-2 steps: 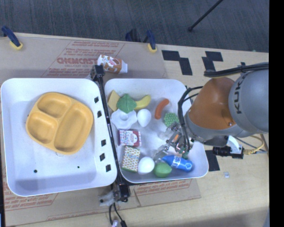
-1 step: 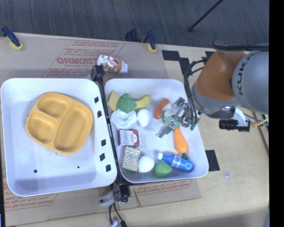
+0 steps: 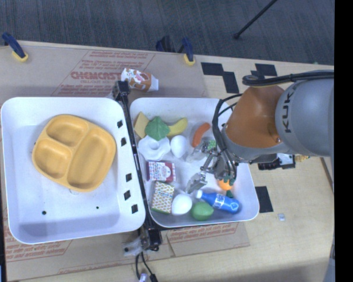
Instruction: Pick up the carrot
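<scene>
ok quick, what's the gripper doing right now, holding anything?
Gripper: low in the right bin; open or closed cannot be told, no object visibly held.

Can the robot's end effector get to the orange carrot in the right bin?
Probably yes. The orange carrot lies uncovered near the right white bin's far wall, with the end effector hanging just beside it, over the same bin.

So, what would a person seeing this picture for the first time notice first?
Probably the big grey arm with its orange band over the right bin, which is crowded with toy food. Next, the yellow divided plate, alone in the left bin. The orange carrot lies near the right bin's back, beside the arm.
</scene>
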Controlling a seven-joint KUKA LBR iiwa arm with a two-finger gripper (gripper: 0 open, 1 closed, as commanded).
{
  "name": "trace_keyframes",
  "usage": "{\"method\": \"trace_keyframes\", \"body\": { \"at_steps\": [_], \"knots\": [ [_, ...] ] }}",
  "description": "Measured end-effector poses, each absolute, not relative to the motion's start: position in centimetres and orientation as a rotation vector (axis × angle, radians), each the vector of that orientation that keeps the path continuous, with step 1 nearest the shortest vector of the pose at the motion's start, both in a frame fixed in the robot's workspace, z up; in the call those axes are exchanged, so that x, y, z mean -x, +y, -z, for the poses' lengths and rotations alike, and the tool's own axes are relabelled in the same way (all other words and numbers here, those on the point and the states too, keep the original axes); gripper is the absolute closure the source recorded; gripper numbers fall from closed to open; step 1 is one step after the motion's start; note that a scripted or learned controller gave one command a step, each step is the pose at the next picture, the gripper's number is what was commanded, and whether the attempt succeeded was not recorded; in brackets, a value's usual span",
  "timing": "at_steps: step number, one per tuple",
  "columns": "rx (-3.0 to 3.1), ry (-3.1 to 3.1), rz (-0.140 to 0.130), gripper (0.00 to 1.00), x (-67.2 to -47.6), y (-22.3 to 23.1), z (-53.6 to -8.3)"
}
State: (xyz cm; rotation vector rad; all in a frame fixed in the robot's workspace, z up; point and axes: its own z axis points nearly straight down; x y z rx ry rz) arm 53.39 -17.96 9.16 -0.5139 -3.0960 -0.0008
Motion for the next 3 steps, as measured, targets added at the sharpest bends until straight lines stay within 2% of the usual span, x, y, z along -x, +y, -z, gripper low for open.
{"method": "trace_keyframes", "body": {
  "at_steps": [1, 2, 3],
  "knots": [
    [0.310, -3.123, 0.001, 0.00, -49.0, -21.1, -9.2],
    [-0.213, -3.135, 0.000, 0.00, -51.5, -18.1, -9.2],
    [-0.591, -3.088, -0.001, 0.00, -52.2, -20.4, -9.2]
  ]
}}
